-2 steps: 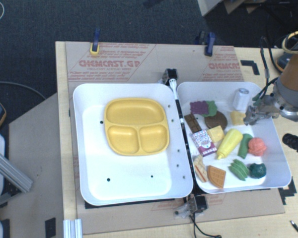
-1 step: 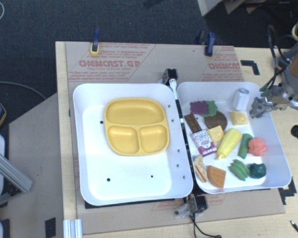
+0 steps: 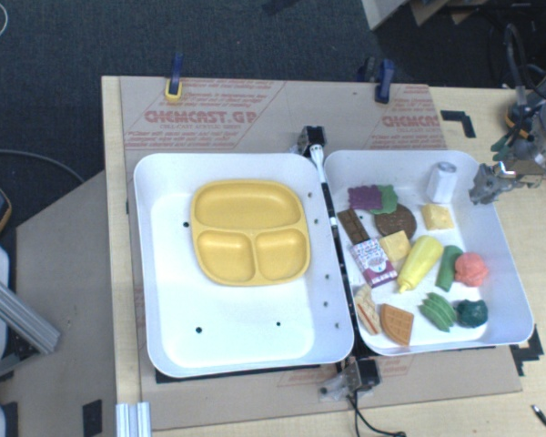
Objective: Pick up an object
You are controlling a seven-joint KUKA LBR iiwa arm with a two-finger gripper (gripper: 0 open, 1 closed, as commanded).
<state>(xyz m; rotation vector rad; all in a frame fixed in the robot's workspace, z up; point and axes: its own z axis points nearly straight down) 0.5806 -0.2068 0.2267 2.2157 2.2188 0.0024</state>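
- Camera view, nearest edge: green vegetables (image 3: 437, 311) and a yellow corn-like piece (image 3: 419, 262) lie in the right bin (image 3: 519, 309), well nearer the camera than the white can (image 3: 442, 180).
- The white can lies in that bin's far right corner, its long axis running near-to-far.
- The gripper (image 3: 488, 186) hovers just right of the white can, over the rim; whether it is open or closed, I cannot tell.
- Judged next: a short shift leftward.
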